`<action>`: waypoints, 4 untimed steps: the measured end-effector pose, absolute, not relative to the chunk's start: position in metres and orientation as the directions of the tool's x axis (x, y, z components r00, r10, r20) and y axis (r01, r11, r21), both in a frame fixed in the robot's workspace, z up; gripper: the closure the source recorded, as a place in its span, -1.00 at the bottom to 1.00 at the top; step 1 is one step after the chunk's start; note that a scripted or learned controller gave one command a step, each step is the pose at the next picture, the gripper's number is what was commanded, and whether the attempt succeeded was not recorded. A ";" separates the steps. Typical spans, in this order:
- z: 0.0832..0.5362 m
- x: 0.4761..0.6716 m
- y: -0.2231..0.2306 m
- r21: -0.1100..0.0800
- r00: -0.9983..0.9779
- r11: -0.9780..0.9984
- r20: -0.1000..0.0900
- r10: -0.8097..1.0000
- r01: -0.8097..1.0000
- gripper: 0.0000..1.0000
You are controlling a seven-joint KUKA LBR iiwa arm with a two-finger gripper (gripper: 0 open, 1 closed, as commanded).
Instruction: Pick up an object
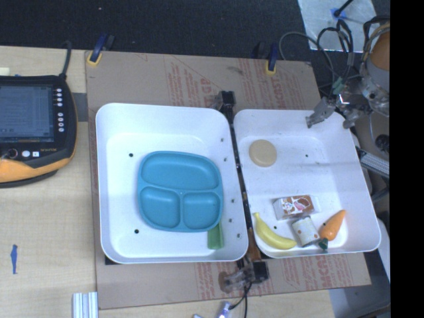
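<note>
My gripper hovers over the far right corner of the right bin, its two fingers spread apart and nothing between them, so it is open. Below it in that bin lie a tan round disc, a small brown-and-white packet, a yellow banana, a grey cylinder and an orange carrot. The disc is to the gripper's left and nearer the camera. The other items cluster along the bin's near edge, well apart from the gripper.
The left bin holds a blue divided plate and a green block at its near right corner. A tablet-like pendant lies on the bench at far left. Cables hang near the arm at upper right.
</note>
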State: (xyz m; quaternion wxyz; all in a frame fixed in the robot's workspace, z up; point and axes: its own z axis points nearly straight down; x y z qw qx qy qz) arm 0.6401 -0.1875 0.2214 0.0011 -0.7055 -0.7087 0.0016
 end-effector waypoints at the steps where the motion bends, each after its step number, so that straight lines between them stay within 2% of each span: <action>1: 0.207 0.588 -0.138 -0.005 -0.008 0.008 -0.001 1.000 1.000 -1.00; 2: 0.091 0.553 -0.119 -0.005 -0.006 0.006 -0.001 1.000 1.000 -1.00; 3: 0.097 0.486 -0.117 0.034 -0.011 0.012 -0.015 1.000 0.999 -1.00; 4: 0.107 0.487 -0.118 0.035 -0.015 0.015 -0.016 1.000 0.999 1.00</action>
